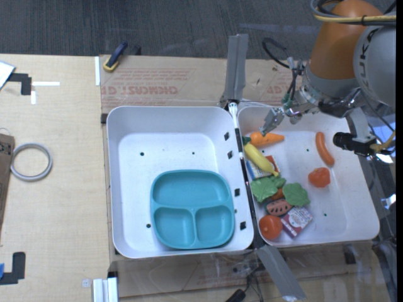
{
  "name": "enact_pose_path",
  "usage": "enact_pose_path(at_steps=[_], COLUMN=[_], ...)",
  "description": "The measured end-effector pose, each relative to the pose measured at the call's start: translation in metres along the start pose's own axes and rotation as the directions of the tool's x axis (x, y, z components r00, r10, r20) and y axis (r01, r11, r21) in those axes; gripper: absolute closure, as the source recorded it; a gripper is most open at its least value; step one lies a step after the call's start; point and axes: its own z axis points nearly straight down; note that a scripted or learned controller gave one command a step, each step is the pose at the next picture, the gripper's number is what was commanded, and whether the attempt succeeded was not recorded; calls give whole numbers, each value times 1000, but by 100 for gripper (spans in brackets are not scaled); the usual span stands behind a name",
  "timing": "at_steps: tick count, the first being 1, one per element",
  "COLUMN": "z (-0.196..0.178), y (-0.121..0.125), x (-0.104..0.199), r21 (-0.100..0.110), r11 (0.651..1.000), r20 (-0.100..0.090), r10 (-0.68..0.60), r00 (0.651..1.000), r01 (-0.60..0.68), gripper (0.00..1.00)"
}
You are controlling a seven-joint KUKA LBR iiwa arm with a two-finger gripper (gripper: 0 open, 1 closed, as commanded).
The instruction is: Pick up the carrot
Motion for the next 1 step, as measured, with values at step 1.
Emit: enact_pose_path(at_steps=[1], z=[76], y=[-22], x=[-24], r21=[2], r11=[993], r20=[-2], r10=[121], r00=[993], r01=[-121], gripper=[0])
